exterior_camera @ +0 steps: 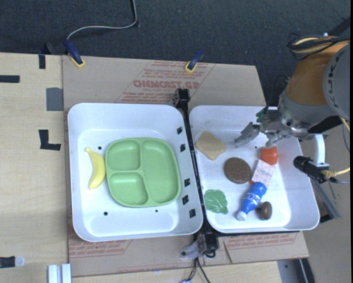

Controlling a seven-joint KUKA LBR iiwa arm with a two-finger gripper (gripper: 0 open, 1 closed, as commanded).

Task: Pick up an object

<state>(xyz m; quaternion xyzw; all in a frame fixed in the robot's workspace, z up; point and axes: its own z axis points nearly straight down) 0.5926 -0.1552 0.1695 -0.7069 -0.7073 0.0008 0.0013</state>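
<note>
gripper [260,135] hangs over the right bin [300,220] with fingers spread and nothing between them, just above the orange-capped tube [265,167], likely its target

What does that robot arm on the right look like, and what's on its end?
The arm is bulky and rounded, grey with a broad orange band above the wrist. A yellowish cable loops over its top. At its end sits a small metallic gripper with two thin grey fingers, and a white-and-black fitting sticks out beside it.

2 white bins [82,158], 1 green tray [144,173], 1 banana [96,168], 6 small items [238,170]
</note>
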